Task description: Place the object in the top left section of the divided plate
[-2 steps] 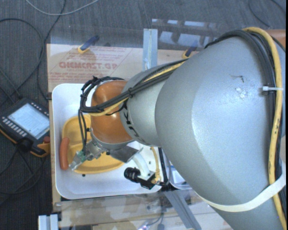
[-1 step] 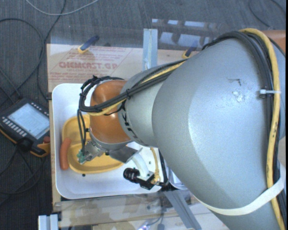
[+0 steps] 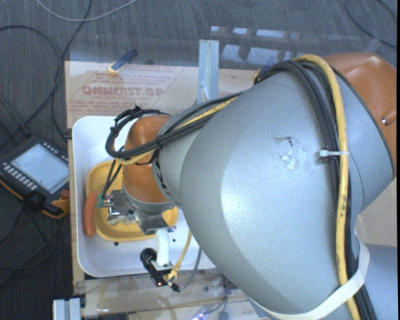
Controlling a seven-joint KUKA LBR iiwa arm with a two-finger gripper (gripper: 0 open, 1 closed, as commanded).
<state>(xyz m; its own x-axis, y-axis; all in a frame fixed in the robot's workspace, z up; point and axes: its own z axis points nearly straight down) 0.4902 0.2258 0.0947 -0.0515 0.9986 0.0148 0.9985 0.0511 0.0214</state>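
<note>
A yellow divided plate (image 3: 101, 177) lies in the left white bin (image 3: 87, 131), and the arm covers most of it. An orange-red sausage-shaped object (image 3: 89, 215) lies lengthwise against the plate's left rim; whether it rests on the plate or on the bin floor I cannot tell. My gripper (image 3: 115, 208) hangs low over the plate's left part, just right of the sausage, under the orange wrist band (image 3: 143, 153). A small green bit (image 3: 101, 203) shows beside the metal gripper body.
The big grey arm (image 3: 273, 179) covers the right bin and much of the left one. A black cable connector (image 3: 151, 259) hangs over the bin's near edge. A teach pendant (image 3: 33, 171) lies on the floor at left. A blue-yellow item (image 3: 122, 60) rests on the cardboard behind the bin.
</note>
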